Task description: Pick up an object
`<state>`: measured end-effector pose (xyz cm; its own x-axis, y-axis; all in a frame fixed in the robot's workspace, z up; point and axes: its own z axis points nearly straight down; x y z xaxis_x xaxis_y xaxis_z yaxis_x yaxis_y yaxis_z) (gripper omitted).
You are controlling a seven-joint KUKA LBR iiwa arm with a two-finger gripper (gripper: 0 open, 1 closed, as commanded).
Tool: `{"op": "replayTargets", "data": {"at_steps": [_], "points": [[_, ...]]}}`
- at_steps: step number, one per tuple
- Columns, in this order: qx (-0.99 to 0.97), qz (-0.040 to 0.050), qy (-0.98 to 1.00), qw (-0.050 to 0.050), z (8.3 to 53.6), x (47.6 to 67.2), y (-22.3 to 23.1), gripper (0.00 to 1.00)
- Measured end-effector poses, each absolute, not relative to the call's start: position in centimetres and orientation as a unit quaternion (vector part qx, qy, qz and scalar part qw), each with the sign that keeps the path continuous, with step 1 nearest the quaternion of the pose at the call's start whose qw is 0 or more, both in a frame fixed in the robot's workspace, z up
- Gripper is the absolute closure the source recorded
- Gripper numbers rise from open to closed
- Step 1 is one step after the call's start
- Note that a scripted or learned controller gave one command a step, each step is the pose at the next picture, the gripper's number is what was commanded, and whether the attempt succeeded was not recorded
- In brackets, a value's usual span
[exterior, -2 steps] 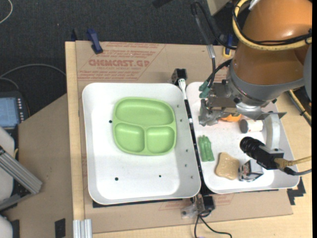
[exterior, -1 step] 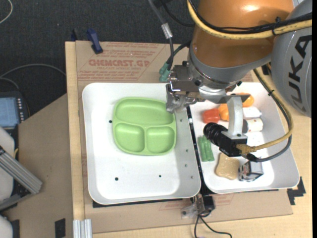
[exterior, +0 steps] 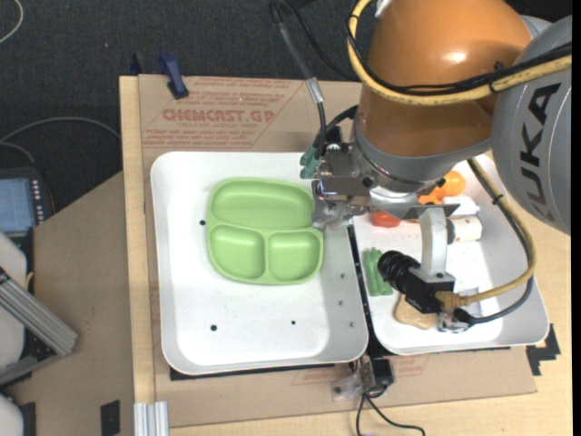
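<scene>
Arm in from the right, wrist over the seam btw bins. Gripper point(exterior: 329, 209) low at right rim of green 3-compartment plate point(exterior: 263, 234); open/closed: can't tell, wrist blocks view. Plate lies flat in L bin point(exterior: 182, 316), upper middle. R bin point(exterior: 508, 327): green piece point(exterior: 374, 272) by seam, red item point(exterior: 386, 217), orange item point(exterior: 448, 186), white item point(exterior: 468, 228), tan item point(exterior: 413, 317) near front.

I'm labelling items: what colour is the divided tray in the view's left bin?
Light green; the divided tray shows best in the camera view.
</scene>
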<state>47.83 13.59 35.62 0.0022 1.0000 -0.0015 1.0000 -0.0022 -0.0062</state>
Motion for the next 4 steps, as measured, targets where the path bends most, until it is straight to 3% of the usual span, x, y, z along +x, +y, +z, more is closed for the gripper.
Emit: {"op": "replayTargets", "data": {"at_steps": [1,2,3,4], "points": [[-0.707,-0.0004,-0.707,0.000,36.9,48.0,13.7,1.00],[-0.705,-0.0084,-0.710,-0.003,49.1,50.6,19.4,1.00],[-0.705,-0.0002,-0.709,0.001,48.9,47.8,22.7,1.00],[-0.708,0.0081,-0.706,0.003,35.3,47.7,22.2,1.00]]}}
